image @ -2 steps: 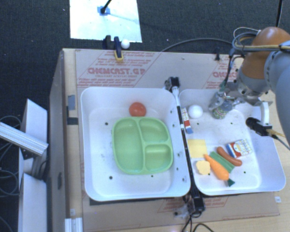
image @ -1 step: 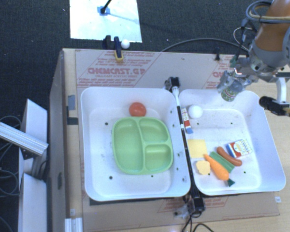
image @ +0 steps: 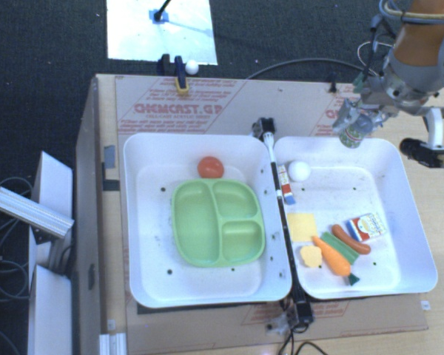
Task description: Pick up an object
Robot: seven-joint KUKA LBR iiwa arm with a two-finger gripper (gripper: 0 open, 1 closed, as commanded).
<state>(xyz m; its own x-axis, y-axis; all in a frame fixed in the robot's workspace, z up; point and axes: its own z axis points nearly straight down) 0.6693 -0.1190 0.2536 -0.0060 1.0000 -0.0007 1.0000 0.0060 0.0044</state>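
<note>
Hovering above the far rim of the right-hand shallow white plastic bin (image: 411, 198), the grey two-finger gripper (image: 353, 130) is seen at the end of the orange-banded arm; how it is set cannot be told, as the tip is blurred. No object is seen in its grasp. The candidate objects are found nearer the camera and to the left of it: a small white ball (image: 299, 171) lies closest, while an orange plastic carrot (image: 333, 256), with its long axis set diagonally, lies well apart from it. A descent towards the ball is judged the shortest move.
</note>
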